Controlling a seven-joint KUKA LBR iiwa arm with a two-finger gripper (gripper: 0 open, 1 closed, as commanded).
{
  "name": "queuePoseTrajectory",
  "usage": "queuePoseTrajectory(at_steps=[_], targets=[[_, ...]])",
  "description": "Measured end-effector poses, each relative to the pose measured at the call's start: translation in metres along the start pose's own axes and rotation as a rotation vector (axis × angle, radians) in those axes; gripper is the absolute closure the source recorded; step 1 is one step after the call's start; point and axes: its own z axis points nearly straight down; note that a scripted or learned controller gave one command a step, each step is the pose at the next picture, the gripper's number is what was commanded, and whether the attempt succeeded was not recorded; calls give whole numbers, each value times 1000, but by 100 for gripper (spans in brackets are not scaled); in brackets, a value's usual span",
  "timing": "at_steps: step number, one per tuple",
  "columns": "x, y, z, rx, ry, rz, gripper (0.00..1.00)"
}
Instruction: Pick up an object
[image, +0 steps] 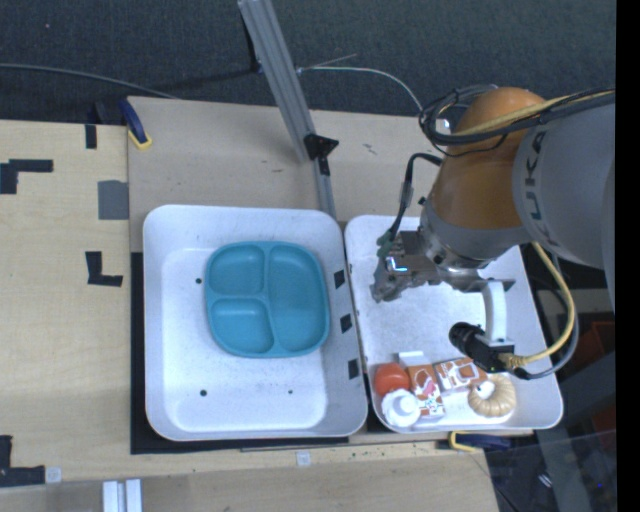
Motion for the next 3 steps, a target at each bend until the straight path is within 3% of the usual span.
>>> queuePoseTrajectory(at_steps=[2, 3], targets=[[97, 19, 11, 1, -2, 2, 100], [94, 19, 11, 0, -3, 5, 0]])
